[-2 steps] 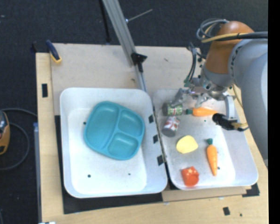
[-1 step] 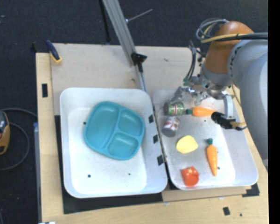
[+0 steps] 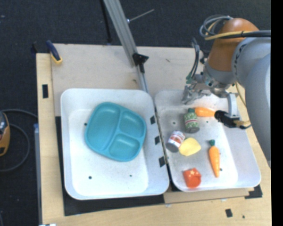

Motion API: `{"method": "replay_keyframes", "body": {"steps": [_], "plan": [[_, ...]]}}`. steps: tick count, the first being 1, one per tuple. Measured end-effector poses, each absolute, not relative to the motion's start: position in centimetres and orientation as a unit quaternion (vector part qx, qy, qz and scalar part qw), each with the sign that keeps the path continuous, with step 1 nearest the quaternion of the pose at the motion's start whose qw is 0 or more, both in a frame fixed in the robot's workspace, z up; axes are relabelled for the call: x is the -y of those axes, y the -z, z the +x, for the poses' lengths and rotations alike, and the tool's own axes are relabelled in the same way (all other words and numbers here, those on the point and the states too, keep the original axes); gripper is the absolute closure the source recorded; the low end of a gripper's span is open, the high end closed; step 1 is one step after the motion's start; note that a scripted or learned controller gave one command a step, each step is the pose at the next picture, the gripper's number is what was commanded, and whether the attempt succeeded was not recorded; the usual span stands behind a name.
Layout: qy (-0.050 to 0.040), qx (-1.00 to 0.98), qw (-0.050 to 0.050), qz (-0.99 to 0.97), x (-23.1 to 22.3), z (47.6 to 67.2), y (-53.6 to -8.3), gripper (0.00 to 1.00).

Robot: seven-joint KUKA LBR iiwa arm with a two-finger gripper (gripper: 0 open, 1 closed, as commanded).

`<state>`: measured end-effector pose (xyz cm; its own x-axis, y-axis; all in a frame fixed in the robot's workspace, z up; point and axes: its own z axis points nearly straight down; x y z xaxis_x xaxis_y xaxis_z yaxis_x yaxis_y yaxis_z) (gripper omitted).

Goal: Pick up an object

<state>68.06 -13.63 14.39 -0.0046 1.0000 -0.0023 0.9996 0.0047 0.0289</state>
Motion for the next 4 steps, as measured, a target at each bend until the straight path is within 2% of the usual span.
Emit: {"method": "replay_keyframes", "body": {"steps": [1,2,3,4], "plan": [[-0.0018,-0.709,0.003,0.705,14.4,68.2,-20.4,1.00],[-0.0018,-0.707,0.004,0.707,15.4,68.1,-25.7,1.00],[-0.0014,-0.708,0.002,0.706,15.5,68.2,-28.6,1.00],[-0.0004,-0.709,0.001,0.705,10.6,67.6,-28.7,1.00]]}}
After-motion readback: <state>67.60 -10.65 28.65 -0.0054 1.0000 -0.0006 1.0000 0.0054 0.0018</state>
